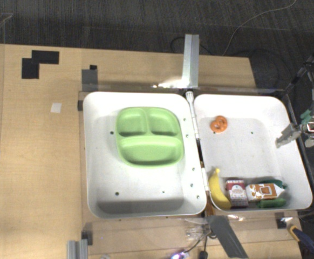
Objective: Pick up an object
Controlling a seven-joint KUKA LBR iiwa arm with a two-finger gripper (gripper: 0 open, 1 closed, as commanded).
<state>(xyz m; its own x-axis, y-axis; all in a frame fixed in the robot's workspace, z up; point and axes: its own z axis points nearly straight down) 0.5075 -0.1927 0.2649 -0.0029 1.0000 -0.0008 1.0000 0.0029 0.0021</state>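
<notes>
Right bin [254, 144]: claw [300, 134] at rim.

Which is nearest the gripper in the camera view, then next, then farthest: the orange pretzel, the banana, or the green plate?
From the gripper at the right bin's right edge:
1. Orange pretzel, right bin, upper left.
2. Banana, right bin, lower left corner.
3. Green plate, left bin.

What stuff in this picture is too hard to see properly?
- Tool, camera view: at the picture's right edge, small and blurred, so whether it is open or shut cannot be told.
- Small boxes in the right bin: labels too small to read.
- Orange thing: too small to name.
- Banana: lower end tucked against the bin's rim.
</notes>
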